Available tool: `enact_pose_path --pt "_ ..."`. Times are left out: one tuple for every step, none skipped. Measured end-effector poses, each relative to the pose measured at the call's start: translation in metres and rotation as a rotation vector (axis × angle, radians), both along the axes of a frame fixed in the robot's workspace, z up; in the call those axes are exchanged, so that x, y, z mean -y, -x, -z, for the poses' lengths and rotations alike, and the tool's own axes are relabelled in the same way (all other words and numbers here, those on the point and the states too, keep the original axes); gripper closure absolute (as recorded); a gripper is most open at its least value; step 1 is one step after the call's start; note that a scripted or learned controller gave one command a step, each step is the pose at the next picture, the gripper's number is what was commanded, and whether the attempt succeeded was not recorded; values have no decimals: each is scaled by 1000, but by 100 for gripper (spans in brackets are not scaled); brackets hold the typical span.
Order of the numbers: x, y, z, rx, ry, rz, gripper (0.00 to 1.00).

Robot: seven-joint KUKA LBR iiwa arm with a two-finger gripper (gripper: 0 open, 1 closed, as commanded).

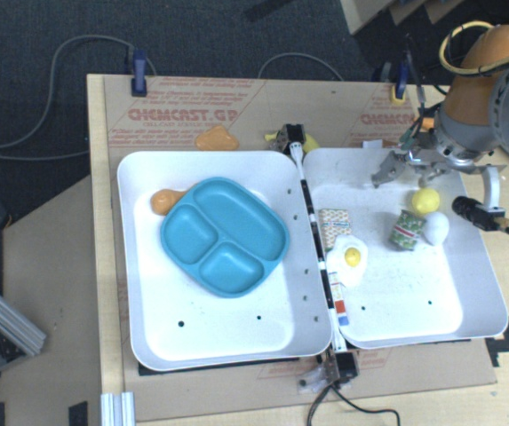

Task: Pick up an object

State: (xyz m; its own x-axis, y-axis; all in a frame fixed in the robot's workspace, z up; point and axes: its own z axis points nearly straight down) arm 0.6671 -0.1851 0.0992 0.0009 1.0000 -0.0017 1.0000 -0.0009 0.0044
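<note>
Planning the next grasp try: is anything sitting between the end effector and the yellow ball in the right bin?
Nothing visible does. The end effector hangs just up-left of the yellow ball, with bare bin floor between them. The green can and white egg lie on the ball's far side.
</note>
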Motion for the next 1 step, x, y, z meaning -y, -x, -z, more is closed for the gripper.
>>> enact_pose_path --pt "-15 55 15 -10 -4 1 0"
